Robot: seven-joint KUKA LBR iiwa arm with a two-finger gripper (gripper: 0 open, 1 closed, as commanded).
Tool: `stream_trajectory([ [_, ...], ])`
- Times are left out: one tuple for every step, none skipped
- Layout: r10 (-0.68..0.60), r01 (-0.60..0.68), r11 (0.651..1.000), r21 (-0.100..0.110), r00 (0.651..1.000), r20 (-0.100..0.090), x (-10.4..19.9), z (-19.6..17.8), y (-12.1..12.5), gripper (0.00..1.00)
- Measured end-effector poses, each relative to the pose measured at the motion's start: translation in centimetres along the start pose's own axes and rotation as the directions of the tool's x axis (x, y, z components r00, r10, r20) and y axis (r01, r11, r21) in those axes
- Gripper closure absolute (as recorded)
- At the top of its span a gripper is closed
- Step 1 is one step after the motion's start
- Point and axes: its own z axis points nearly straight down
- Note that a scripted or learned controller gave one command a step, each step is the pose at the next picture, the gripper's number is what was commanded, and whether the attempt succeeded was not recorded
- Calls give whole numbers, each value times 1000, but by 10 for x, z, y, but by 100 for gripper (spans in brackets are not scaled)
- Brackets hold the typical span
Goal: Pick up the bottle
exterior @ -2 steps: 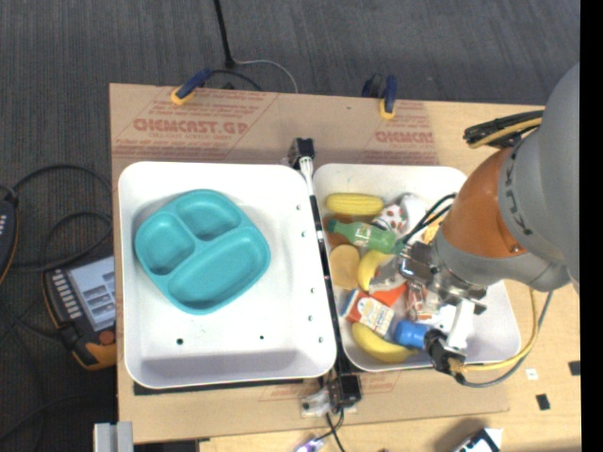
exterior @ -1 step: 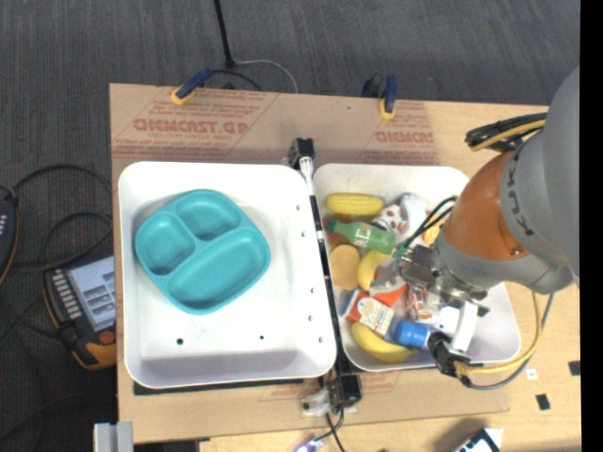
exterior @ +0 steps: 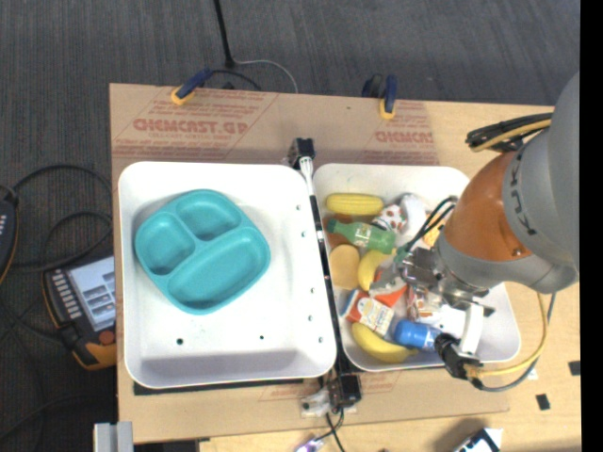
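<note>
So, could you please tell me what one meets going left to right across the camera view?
Left bin → teal plate → divider between the bins → green bottle → arm. The other toys in the right bin overlap too much to order.

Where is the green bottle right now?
The green bottle lies in the right bin, near its left wall, just below the corn cob.

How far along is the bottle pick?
Done: the arm has reached into the right bin. In hand: nothing I can see; the gripper hangs low over the pile. Left: the green bottle lies among the toys, not lifted.
</note>
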Motion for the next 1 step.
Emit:
stream_trajectory([
  [191,-191,981,18,982,3,-17,-75,2,0],
])
